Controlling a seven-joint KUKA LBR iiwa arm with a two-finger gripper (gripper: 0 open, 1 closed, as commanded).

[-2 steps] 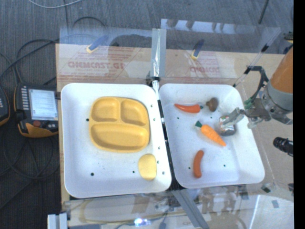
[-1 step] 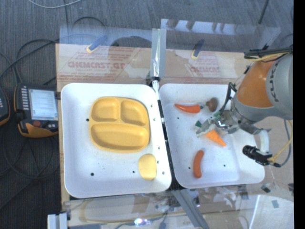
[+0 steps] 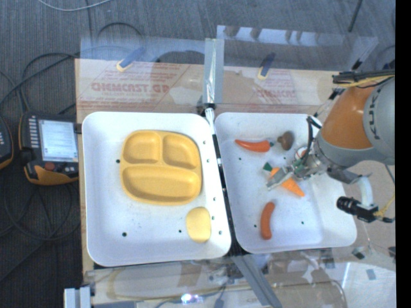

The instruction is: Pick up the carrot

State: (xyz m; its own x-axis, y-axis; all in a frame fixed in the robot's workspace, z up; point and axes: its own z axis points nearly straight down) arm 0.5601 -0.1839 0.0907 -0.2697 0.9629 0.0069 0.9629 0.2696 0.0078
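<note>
The short orange carrot with a green stub [image 3: 289, 183] lies in the right-hand shallow white bin [image 3: 334, 233], right of its middle, with its green end pointing up-left and its tip down-right. The metal two-finger pincer [image 3: 292, 174] is positioned low over the carrot, at or just above its upper part, and appears to touch it. Whether the pincer is open, closed or gripping cannot be told, because its tips merge with the carrot and with glare. No grasp is therefore taken as confirmed.

The following risks are judged from this position:

- The carrot is small and tapered. If it is contacted near one end rather than across its thicker middle, it is likely to be squeezed out sideways or pivoted.
- The carrot lies at a slant. If the pincer is not aligned across it, only one side may be pressed, and the carrot may be pushed along the smooth bin floor.
- Other items are near. The long red-orange chilli-shaped piece [image 3: 253, 145] and the small brown rounded object [image 3: 286, 140] lie above the carrot, and the red-orange sausage-shaped piece [image 3: 266, 221] lies below-left. A wrong orange item may be selected, or a neighbour may be struck by a displaced carrot.

The left-hand white bin [image 3: 103, 191], carrying the yellow compartment tray [image 3: 160, 165] and the pale yellow oval piece [image 3: 198, 224], is well apart and not at risk.
</note>
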